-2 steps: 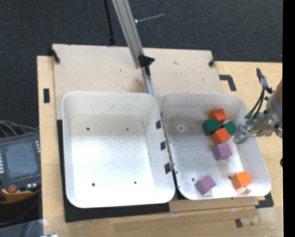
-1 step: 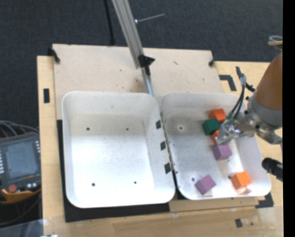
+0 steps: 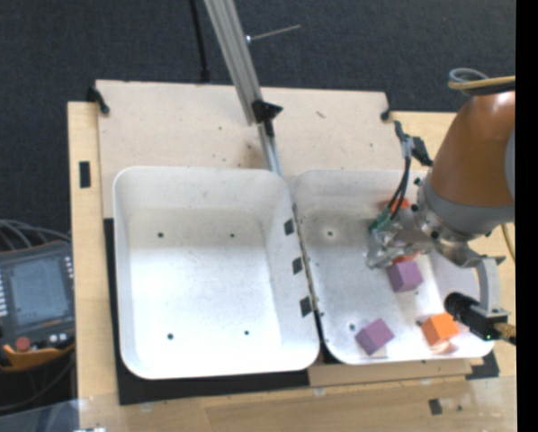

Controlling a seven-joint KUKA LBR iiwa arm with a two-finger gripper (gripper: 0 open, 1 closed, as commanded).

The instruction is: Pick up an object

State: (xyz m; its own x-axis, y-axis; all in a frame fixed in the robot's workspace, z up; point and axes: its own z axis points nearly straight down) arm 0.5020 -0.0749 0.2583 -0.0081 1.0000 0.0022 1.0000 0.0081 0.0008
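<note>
I have the gripper (image 3: 386, 252) down in the right bin (image 3: 336, 207), just beside the upper purple block (image 3: 405, 274). I cannot tell how it is set. Nothing looks lifted yet: that block, the second purple block (image 3: 373, 336) and the orange block (image 3: 439, 329) all rest on the bin floor.

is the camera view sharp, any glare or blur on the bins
Camera view: soft overall and slightly grainy; even lighting, no hard glare on the white bins; the end effector area looks smeared, so its fingers are unclear; purple blocks stay readable.
</note>
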